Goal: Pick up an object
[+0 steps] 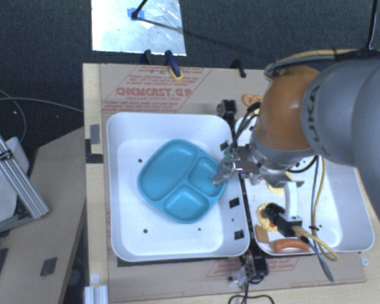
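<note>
A blue plate (180, 179) lies flat in the left bin (123, 233), a little right of the bin's middle. It has three compartments and sits turned at a slant: the one large compartment faces far and left, and the two smaller ones face near and right. Its right edge comes close to the bin's right wall.

The gripper (223, 171) is down low over that right edge of the plate, just left of the strip where the two bins meet. It looks to be touching the plate's rim or just above it, and I cannot tell which. From this angle I also cannot tell how far the gripper is open, or whether it has hold of the plate.

The arm (348, 113) reaches in from the right, and its grey body and orange band (285, 116) cover most of the right bin (362, 233). In the near left corner of that bin an orange thing (290, 246) lies along the near wall, with a small yellow thing (263, 215) just beyond it. Both are partly hidden, and what they are is not clear.

Both bins rest on a sheet of cardboard (155, 90) with red print along its far side. A blue clamp (173, 65) grips the far edge of the cardboard. Beyond it, a shiny silver sheet (139, 18) lies on the dark floor. At the left stands a metal frame (12, 173).
</note>
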